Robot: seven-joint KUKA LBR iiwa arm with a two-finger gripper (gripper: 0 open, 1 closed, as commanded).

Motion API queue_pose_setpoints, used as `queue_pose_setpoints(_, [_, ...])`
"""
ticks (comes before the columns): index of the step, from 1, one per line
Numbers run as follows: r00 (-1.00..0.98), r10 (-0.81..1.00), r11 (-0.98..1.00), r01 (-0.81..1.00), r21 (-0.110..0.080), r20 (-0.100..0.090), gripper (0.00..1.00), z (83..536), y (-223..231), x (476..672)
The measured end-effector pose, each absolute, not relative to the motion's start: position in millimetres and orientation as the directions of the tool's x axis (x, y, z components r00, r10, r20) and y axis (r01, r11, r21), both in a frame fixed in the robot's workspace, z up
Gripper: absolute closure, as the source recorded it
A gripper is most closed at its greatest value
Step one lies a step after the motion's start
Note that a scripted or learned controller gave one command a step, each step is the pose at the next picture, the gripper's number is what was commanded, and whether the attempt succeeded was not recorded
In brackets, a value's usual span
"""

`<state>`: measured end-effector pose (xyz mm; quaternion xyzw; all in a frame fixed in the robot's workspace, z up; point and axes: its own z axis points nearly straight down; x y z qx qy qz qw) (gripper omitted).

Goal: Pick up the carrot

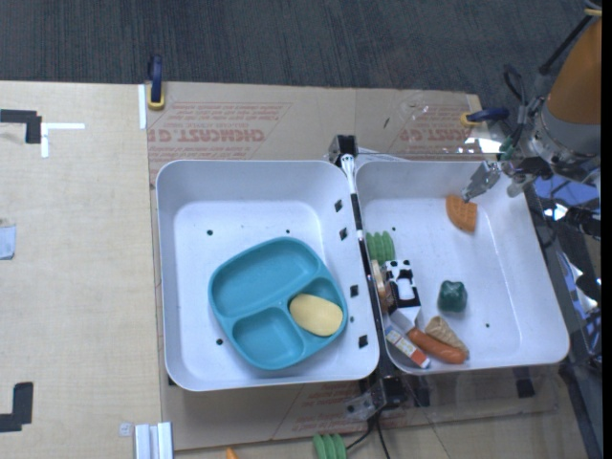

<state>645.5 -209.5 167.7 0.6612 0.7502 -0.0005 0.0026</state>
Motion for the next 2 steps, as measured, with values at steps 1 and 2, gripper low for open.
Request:
queue_pose_setpoints(1, [0.001,1.000,-0.001,1.000,-0.001,-0.001,0.00,109.3,-207.5,603.7])
queue_pose_setpoints(2, [0.254,0.967,-0.254,0.967,0.000,0.008,0.00,92.5,-204.6,661.4])
